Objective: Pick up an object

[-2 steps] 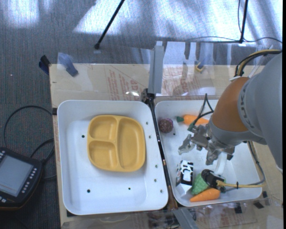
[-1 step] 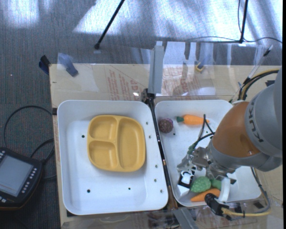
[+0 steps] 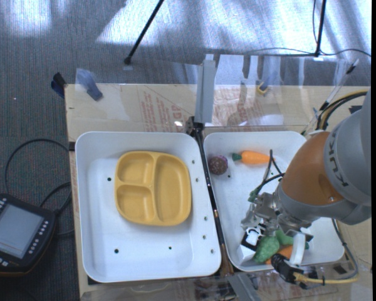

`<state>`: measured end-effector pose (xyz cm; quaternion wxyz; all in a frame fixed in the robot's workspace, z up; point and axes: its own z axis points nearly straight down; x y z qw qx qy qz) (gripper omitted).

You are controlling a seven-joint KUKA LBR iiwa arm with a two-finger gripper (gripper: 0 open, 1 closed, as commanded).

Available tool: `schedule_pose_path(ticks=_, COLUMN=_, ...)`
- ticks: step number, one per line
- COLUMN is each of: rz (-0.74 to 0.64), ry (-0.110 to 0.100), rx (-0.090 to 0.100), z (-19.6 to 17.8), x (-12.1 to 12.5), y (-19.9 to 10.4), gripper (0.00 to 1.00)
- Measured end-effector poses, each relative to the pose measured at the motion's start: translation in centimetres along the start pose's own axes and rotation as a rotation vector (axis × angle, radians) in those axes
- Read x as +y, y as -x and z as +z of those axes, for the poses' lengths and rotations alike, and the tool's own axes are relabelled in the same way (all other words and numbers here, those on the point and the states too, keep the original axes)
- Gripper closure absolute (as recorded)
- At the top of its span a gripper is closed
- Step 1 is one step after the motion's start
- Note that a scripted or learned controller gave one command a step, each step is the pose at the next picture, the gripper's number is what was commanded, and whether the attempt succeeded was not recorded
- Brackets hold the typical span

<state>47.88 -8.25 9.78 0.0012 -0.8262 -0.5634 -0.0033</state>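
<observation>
Gripper (image 3: 263,231) low over right bin (image 3: 235,231), near its front edge, right above green leafy toy (image 3: 267,248) with orange bit beside it. Toy lumpy, bright green, long axis slanting front-left to back-right. Jaws hidden by wrist, can't tell spread or pinching. Carrot (image 3: 253,157) lies crosswise by back edge, green top pointing left.

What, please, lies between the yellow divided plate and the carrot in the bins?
In the camera view, between the yellow divided plate and the carrot lie the bins' adjoining rims and a small dark purple ball.
</observation>
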Motion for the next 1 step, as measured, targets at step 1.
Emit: schedule_pose_path(ticks=1, rz=-0.284, ry=-0.009, rx=-0.007, z=-9.92, x=4.50, y=-5.35, gripper=1.00)
